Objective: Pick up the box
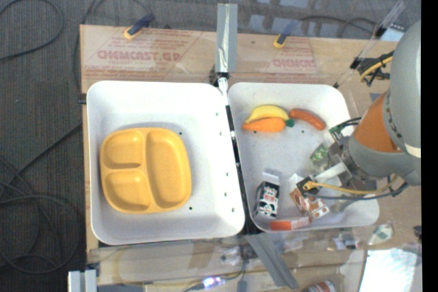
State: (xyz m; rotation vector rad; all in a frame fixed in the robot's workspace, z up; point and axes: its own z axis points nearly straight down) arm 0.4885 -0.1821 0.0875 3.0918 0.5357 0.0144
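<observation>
The box [268, 196] is a small black-and-white carton. It lies near the front left corner of the right bin [301, 96], close to the wall between the two bins. My gripper [316, 178] hangs low over the right side of that bin, a short way right of the box and apart from it. Cables and the grey wrist cover much of it. Right under and beside the gripper lie a reddish snack packet [308, 205] and a small green item [319, 154].
A banana [267, 112], a carrot [265, 125] and a sausage [308, 119] lie at the back of the right bin. A red stick-like item [287, 223] rests by its front wall. The left bin [137, 99] holds a yellow divided plate [145, 169].
</observation>
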